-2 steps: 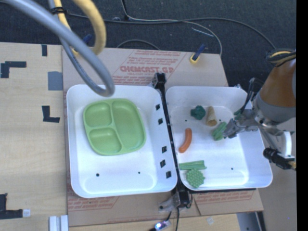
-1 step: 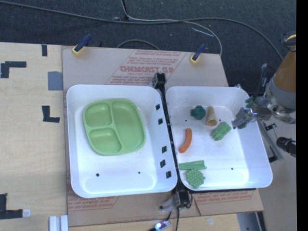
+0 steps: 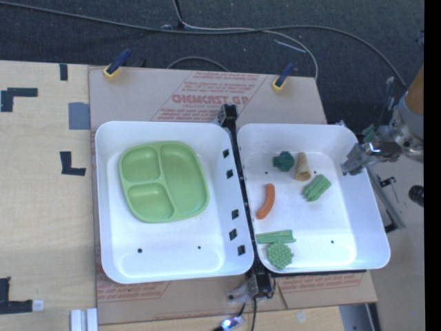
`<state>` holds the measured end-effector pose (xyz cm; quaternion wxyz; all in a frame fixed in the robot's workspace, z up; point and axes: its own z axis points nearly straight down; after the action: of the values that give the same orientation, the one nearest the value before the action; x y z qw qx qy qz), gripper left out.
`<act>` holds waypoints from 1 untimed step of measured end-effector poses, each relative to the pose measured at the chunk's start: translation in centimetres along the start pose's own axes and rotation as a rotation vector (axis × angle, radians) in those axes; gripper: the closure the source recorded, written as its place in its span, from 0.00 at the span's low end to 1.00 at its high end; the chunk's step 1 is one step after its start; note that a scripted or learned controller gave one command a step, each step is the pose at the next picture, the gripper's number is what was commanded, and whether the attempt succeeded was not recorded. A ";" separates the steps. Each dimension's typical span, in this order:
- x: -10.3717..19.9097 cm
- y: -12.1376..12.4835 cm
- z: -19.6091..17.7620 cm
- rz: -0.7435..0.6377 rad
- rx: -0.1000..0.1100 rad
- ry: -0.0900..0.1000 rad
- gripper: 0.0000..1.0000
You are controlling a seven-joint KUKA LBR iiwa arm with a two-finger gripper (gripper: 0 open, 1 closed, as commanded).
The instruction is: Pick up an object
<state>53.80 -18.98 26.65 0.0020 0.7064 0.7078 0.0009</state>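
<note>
So basically nothing's been picked up yet, as far as can be judged. The gripper is parked at the right rim of the right bin, up near its top right corner, and no object is seen between the jaws. Whether the jaws are wide or narrow can't be told, that end of the arm is too small and blurry from this angle.

Everything that could be grabbed is lying loose on the floor of the right bin: a dark green lumpy piece with a tan cone-shaped thing just beside it, a light green ridged piece a bit lower right, an orange sausage-like piece toward the middle, and down at the front edge a flat green strip with a round bumpy green piece touching or almost touching it. The ridged piece and the cone are nearest the gripper, so one of those would probably be the easy target. Reaching in, closing and lifting are all left to be done.

The left bin is taken up by a green divided plate, well away from the action.

For writing: the cardboard sheet under the bins is printed in red, something like "CHEMCAST GP" can be made out, repeated in smaller lines that can't be read. Black tape marks are seen on the tabletop at left, no text there
</note>
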 end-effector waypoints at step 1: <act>4.3 1.0 0.6 -0.004 0.005 0.002 1.00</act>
<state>54.79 -14.65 26.05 -0.0005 0.7052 0.7090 0.0001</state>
